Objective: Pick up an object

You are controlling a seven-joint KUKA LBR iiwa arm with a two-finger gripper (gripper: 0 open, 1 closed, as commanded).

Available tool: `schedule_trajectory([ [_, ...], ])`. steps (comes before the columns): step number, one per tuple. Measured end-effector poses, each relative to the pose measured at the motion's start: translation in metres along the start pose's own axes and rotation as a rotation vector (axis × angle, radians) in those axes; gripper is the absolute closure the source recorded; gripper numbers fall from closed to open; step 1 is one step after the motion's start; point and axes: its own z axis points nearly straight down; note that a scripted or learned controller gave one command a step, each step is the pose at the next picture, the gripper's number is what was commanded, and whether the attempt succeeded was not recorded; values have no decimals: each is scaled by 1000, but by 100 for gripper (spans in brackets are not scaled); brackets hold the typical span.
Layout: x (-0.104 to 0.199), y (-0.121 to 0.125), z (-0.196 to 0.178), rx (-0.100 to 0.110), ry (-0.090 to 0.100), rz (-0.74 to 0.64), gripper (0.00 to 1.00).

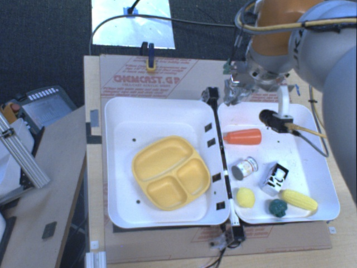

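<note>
Corn cob (298, 200) up front looks light but rounded, so I'd pinch it mid-body; can't tell how the gripper (236, 93) stands.

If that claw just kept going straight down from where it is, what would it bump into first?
Probably the bare back edge of the right bin. The claw hangs above that far rim, with the carrot lying nearer the camera, though depth is hard to judge from this slanted view.
</note>
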Motion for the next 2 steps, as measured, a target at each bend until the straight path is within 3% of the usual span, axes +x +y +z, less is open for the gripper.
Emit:
schedule_trajectory([
  [1,47,-3,22,4,0,1,100],
  [2,96,11,30,1,-1,1,100],
])
